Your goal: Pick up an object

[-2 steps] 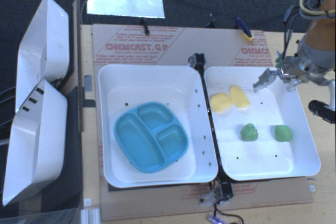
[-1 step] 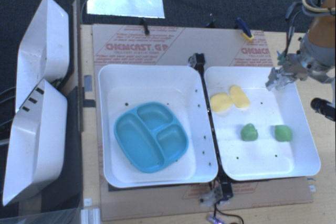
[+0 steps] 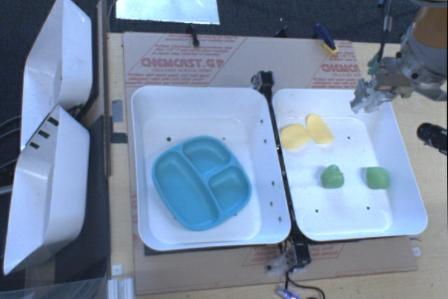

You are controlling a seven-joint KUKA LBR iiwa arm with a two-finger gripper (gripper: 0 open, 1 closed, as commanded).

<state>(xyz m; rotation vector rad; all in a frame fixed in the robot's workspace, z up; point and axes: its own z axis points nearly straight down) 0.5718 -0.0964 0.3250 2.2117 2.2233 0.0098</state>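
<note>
The right bin (image 3: 392,220) holds two yellow pieces and two green pieces. One yellow piece (image 3: 294,137) lies by the bin's left wall, the other (image 3: 320,129) just right of it and touching it. A green lump (image 3: 332,176) sits mid-bin, and a second green lump (image 3: 377,178) lies to its right. My gripper (image 3: 366,99) hangs over the bin's far right corner, above and to the right of the yellow pieces, with nothing visibly between its fingers.
The left bin (image 3: 150,220) holds a blue divided plate (image 3: 201,181). A black clamp (image 3: 263,80) sits at the far end of the seam between the bins. White containers (image 3: 49,150) stand off the bench's left side. A blue and yellow clip (image 3: 325,38) lies on the cardboard behind the right bin.
</note>
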